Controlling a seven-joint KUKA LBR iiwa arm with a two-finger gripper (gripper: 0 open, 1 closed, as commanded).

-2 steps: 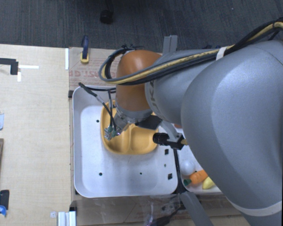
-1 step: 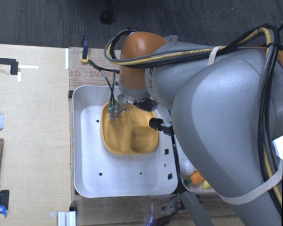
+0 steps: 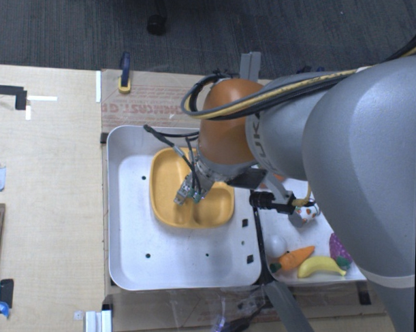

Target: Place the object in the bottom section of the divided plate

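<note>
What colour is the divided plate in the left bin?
Yellow. The divided plate shows best in the camera view, lying in the left bin.

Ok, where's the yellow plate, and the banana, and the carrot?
yellow plate (image 3: 167, 194): camera view, on its bare left part, in the left bin.
banana (image 3: 320, 266): camera view, on the middle of its curved body, in the right bin.
carrot (image 3: 297, 256): camera view, on the orange body, beside the banana.
</note>
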